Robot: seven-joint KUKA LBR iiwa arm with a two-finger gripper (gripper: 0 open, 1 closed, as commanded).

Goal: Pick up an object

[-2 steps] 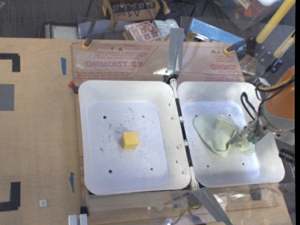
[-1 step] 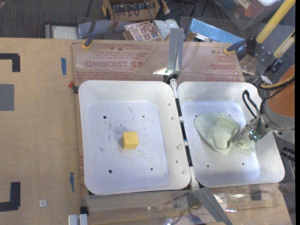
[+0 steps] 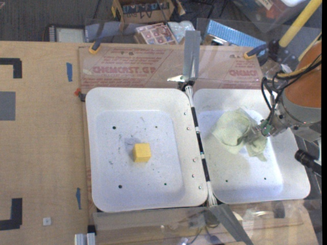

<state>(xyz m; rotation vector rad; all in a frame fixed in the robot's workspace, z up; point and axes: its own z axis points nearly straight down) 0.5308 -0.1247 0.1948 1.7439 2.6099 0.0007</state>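
Gripper (image 3: pixel 257 132) sits down in the pale green cloth (image 3: pixel 232 129), at the bin's three o'clock; can't tell its grip. Looks soft, light: pinch a raised fold.

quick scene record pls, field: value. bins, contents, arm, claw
left bin: one yellow block, near the middle of the floor
right bin: one crumpled pale green cloth, upper middle of the floor
arm: reaches in from the right, over the right bin
claw: down at the cloth's right side, among its folds
claw state: cannot tell
grasp: not confirmed; cloth lies on the bin floor
block: untouched, apart from the claw
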